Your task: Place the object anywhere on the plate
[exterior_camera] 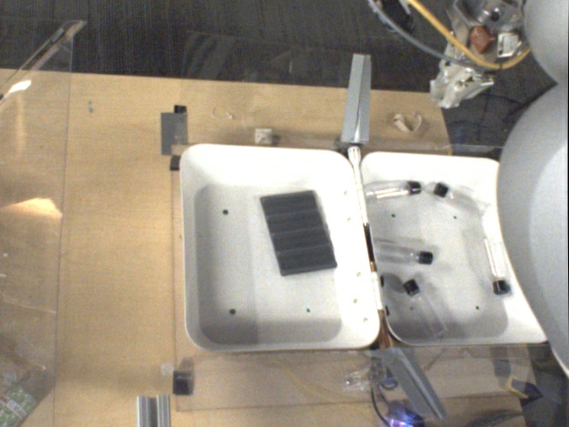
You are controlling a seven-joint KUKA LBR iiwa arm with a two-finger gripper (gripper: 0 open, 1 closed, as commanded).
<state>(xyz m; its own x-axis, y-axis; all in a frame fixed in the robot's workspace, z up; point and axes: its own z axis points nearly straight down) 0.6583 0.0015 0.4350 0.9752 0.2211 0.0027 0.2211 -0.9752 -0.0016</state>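
Those clear tubes [400,254] look light, slick and breakable, best pinched mid-barrel for the plate [299,232]; gripper [460,85] state I can't tell

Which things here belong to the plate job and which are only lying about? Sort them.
For the job:
- clear plastic tubes with black caps in the right white bin
- dark ridged rectangular plate in the left white bin
- two-finger gripper, raised beyond the bins' far edge

Lying about:
- grey metal bar behind the bins
- small black blocks on the wooden bench
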